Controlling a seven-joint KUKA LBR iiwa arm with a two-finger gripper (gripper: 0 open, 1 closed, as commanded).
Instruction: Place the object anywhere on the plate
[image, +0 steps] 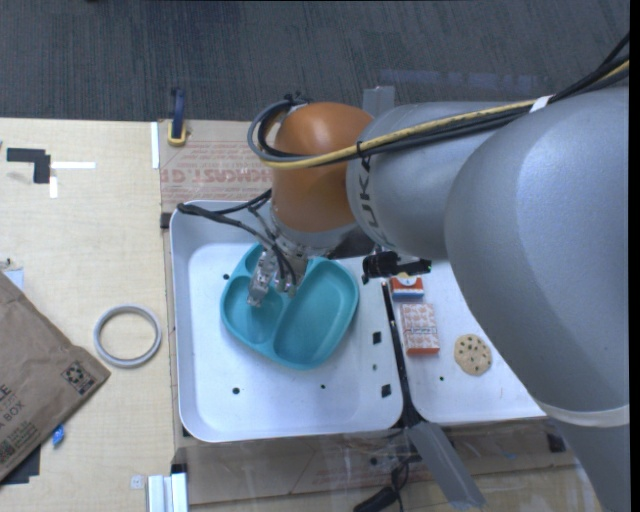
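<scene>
Reaching in from the right, the grey arm (500, 200) spans most of the far bin, its orange band (315, 165) above the wrist sitting over the left bin (200, 400), and the wrist points nearly straight down so the gripper (268, 280) hangs over the left lobe of the teal plate (315, 315). Whether the gripper is clenched, released or carrying anything cannot be told from this slant; nothing clearly shows at its tip. The plate lies in the upper middle of the left bin, two-lobed and shallow. In the right bin (500, 400) rest a red and white box (419, 328), a smaller carton (407, 289) just beyond it, and a cookie (472, 354) near them, any of which could be the object meant. To do this step well, I would judge that the descent should stay vertical and centred on a lobe, letting go only close above the plate floor so nothing bounces over the low rim. A tape ring (127, 334) lies on the tabletop (80, 250), well apart to the left.
</scene>
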